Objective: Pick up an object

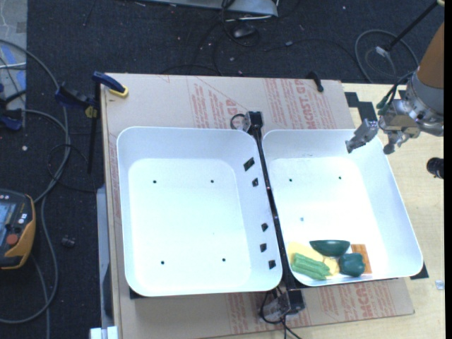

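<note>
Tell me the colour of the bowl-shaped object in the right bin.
Dark green; the bowl-shaped object shows in the camera view, near the right bin's front edge.

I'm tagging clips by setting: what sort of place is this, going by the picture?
Most likely a robotics lab test bench. Two shallow white bins sit side by side on a board, a grey arm's gripper hangs over the right bin's far corner, and loose cables trail across the dark carpet.
</note>
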Controlling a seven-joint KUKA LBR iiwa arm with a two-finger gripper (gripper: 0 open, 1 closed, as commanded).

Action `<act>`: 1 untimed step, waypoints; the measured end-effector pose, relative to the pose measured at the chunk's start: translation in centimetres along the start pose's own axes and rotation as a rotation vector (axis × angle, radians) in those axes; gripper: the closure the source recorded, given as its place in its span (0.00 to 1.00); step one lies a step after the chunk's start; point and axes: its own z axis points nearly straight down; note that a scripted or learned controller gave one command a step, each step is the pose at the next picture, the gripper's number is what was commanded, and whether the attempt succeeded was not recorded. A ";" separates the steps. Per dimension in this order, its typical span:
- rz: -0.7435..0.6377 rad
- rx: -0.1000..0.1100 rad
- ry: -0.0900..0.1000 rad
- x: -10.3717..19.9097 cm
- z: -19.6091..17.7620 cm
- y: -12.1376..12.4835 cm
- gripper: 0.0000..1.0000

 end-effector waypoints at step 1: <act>-0.001 -0.006 -0.001 0.0 -0.3 0.1 0.00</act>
